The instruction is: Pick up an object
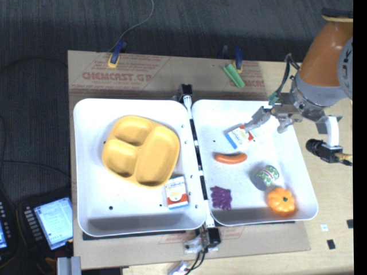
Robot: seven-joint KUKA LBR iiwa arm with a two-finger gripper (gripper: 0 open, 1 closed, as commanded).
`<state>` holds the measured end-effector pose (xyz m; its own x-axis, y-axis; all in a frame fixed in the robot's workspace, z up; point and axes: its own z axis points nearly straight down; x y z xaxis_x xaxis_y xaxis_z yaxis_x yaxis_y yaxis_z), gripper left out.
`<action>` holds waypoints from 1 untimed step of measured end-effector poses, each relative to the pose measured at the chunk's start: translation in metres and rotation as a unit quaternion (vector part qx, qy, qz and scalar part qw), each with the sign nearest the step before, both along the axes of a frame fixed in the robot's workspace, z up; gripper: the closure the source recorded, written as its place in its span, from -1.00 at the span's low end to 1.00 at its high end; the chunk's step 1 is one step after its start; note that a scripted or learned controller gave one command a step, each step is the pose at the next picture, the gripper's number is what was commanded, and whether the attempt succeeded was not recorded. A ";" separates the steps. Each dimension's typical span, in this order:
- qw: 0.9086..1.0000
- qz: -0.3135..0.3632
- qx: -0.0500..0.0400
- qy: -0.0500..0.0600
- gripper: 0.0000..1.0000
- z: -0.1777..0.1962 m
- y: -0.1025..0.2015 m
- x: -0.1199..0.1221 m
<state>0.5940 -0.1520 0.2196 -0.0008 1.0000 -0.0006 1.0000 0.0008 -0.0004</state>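
My gripper [270, 122] hangs over the back right part of the right bin [304, 171]. Its two fingers stand apart and nothing is between them, so it is open. The left finger [257, 118] points toward a small white and blue carton [238, 136] just below and left of it. In front of the carton lies an orange-red sausage [230, 157]. A green and grey can [265, 176], an orange pumpkin [281, 201] and a purple bunch of grapes [221, 197] sit nearer the front of this bin.
The left bin [86, 171] holds a big yellow lumpy object [140, 149] and a small orange and white carton [176, 192]. A green clip [234, 75] and a blue clip [117, 53] sit on the cardboard behind the bins. A tablet [54, 222] lies at lower left.
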 end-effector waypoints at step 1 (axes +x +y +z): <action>1.000 0.000 0.000 -0.003 -1.00 -0.131 0.043 -0.015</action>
<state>0.5794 -0.1092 0.0882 -0.0010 1.0000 -0.0006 1.0000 0.0010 0.0054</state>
